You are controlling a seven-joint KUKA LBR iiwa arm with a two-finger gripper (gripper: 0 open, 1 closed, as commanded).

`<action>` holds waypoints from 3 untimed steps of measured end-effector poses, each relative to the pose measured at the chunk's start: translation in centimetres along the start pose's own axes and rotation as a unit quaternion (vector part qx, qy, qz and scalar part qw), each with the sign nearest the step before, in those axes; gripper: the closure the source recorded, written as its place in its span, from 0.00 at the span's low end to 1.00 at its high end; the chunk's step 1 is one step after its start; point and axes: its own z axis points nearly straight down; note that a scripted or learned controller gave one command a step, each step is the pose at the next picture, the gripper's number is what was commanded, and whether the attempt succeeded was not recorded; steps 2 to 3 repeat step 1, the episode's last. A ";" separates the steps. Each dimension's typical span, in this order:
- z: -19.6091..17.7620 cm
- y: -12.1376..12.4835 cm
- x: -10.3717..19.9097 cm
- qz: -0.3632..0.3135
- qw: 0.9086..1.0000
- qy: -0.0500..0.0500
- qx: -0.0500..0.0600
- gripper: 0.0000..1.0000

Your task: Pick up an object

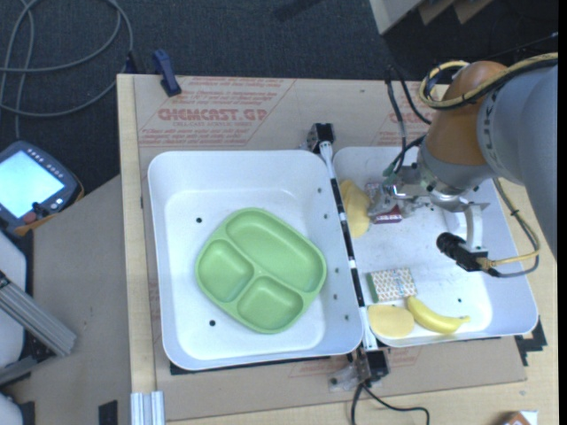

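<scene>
My gripper [386, 207] is low in the right bin [509, 264], at its far left part, under the grey arm with the orange band [465, 104]. It sits right next to a pale yellow object [354, 207] that lies against the divider between the bins. A small reddish piece [387, 219] shows at the gripper's tip; I cannot tell what it is. Nearer the front of this bin lie a yellow banana [436, 316], a flat yellow round piece [391, 320] and a small checkered packet [392, 283].
The left bin [177, 184] holds a green divided plate [260, 268]. A black cable end [462, 251] hangs from the arm over the middle of the right bin. A blue clip [166, 72] lies on the cardboard at the bench's back left.
</scene>
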 end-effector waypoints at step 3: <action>-11.1 -5.4 9.2 0.000 1.000 0.000 0.004 1.00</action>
